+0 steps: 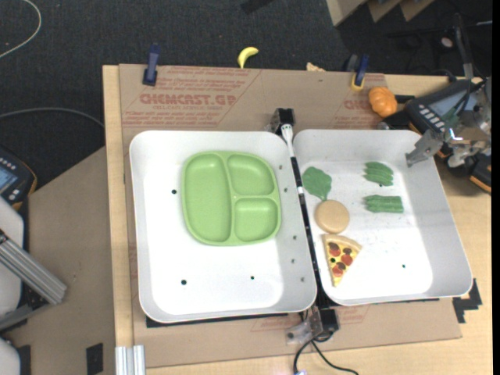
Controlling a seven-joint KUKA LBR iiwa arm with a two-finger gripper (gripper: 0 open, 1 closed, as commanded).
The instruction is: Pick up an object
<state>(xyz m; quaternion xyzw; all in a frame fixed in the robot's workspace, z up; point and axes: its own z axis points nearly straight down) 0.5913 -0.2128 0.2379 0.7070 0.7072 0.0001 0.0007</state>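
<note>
Left bin (156, 233): green divided plate (231, 198), three compartments, lying flat near centre. Right bin (437, 233): green leaf piece (317, 181) by the left wall; tan round cookie (332, 215) just below it; pizza slice (341, 257) below that; two green pieces (379, 173) and (383, 204) toward centre. Gripper (426, 148) at the right bin's upper right rim, nothing seen in it; how far open, cannot tell

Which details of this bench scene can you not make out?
- The hand in the camera view: small and blurred at the right bin's upper right rim.
- The grey arm: cut off by the right edge.
- The two ridged green pieces: too small to identify.
</note>
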